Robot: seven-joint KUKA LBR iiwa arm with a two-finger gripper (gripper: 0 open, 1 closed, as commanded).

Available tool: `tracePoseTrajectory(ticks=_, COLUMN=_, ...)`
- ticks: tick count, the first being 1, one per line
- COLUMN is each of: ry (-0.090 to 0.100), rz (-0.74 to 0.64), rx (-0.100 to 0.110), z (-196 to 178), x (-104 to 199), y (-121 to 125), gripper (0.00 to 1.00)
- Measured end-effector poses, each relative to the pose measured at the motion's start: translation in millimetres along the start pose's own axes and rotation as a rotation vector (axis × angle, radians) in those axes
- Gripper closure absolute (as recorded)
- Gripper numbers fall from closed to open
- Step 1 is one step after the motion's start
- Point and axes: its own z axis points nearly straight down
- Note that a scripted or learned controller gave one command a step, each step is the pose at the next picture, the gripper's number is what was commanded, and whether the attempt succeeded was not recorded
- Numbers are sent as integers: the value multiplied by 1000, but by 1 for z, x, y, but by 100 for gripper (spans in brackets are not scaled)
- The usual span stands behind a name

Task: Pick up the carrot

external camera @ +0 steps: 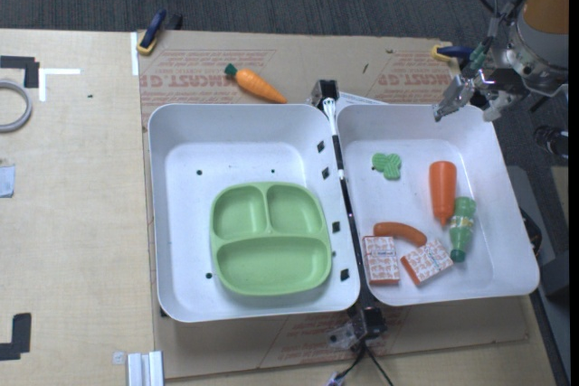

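Note:
A carrot [254, 83] with a green top lies on the cardboard behind the left bin [172, 194], outside both bins. In the right bin [507, 194] an orange tapered piece [441, 188] stands lengthwise, and it may also be a carrot. My gripper [469, 108] hangs over the far rim of the right bin, near its back right corner. It is open with nothing between its fingers. It is well to the right of the leafy carrot and above and behind the orange piece.
A green divided plate [270, 238] fills the middle of the left bin. The right bin also holds a green leafy toy [387, 164], a sausage [399, 232], a green bottle [461, 227] and two small cartons [381, 259]. A blue clip [151, 32] lies far left.

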Motion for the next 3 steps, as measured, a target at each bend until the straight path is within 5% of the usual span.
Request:
tracePoseTrajectory(ticks=1, ry=1, rz=214, rx=0, z=97, x=-7, y=-38, gripper=0)
tracePoseTrajectory(ticks=2, ry=2, rz=663, rx=2, z=159, x=18, y=-90, gripper=0)
tracePoseTrajectory(ticks=3, ry=2, rz=664, rx=2, z=150, x=18, y=-89, gripper=100)
